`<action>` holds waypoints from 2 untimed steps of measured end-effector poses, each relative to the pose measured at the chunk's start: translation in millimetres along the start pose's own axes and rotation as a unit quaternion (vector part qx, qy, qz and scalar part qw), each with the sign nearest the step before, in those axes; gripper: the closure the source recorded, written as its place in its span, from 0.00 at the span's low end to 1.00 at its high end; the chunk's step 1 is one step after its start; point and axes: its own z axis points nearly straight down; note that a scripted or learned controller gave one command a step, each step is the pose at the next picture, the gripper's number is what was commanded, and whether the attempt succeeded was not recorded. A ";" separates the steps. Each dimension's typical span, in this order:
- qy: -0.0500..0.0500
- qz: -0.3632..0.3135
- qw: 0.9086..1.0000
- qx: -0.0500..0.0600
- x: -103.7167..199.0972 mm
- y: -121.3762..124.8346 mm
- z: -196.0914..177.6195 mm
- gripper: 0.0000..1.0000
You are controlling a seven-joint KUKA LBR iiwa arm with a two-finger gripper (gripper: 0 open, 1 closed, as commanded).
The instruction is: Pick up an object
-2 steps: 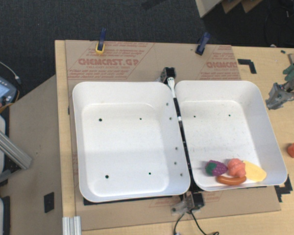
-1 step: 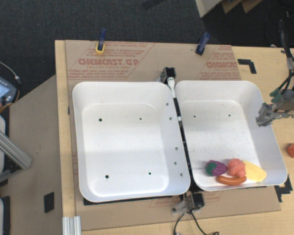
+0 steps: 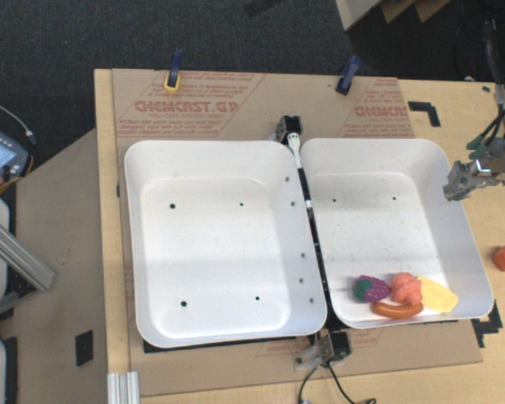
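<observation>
At 3 o'clock on the right bin (image 3: pixel 387 154), just over its rim: the gripper (image 3: pixel 465 181), grey and small against the bench. Cannot tell whether spread or pressed together; nothing visibly pinched.

Toward 5 o'clock inside that bin, well apart from the gripper, a tight cluster of toys:
- purple grapes (image 3: pixel 372 289) at the cluster's 9 o'clock
- pink piece (image 3: pixel 407 286) in the middle, touching the grapes
- yellow piece (image 3: pixel 439 296) at 3 o'clock, hard against the pink piece
- orange sausage (image 3: pixel 396 310) along 6 o'clock, lying flat below the others

Outside the bin, at 4 o'clock from the gripper: an orange lump (image 3: pixel 504 259) on the bench.

At 9 o'clock of the right bin, side by side with it: the left bin (image 3: pixel 135 225).

Under both: brown cardboard (image 3: pixel 236 99), with two blue clamps (image 3: pixel 174 67) at its 12 o'clock edge.
</observation>
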 end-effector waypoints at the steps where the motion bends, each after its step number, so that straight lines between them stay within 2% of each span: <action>1: -0.001 0.000 1.000 -0.002 0.6 -0.4 -11.8 1.00; 2: -0.002 0.000 1.000 -0.003 0.2 0.3 -22.2 1.00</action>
